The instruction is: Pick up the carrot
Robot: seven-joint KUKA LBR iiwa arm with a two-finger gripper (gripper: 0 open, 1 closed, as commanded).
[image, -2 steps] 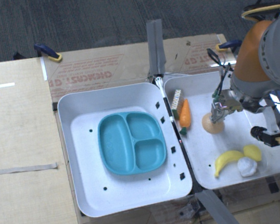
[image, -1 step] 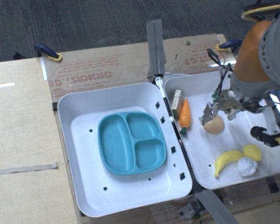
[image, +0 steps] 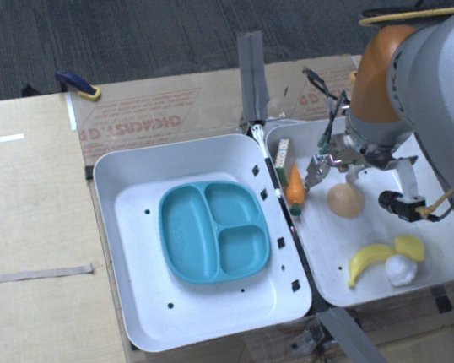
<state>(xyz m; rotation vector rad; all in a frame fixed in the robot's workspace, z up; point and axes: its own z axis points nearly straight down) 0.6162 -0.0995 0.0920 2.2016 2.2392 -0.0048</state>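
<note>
Carrot [image: 294,184] against bin wall [image: 277,179], egg [image: 344,200] nearby

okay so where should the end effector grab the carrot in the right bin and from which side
Probably across the orange middle of the carrot, coming down from above. It lies against the right bin's left wall, its long axis running along that wall, so a sideways approach from the left is blocked. The end effector sits just to its right; the egg nearby leaves little room.

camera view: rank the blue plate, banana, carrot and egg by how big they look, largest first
1. blue plate, by far the largest
2. banana
3. carrot and egg: too close to rank. The carrot looks longer but slimmer, the egg rounder, and they cover about the same area.
</note>
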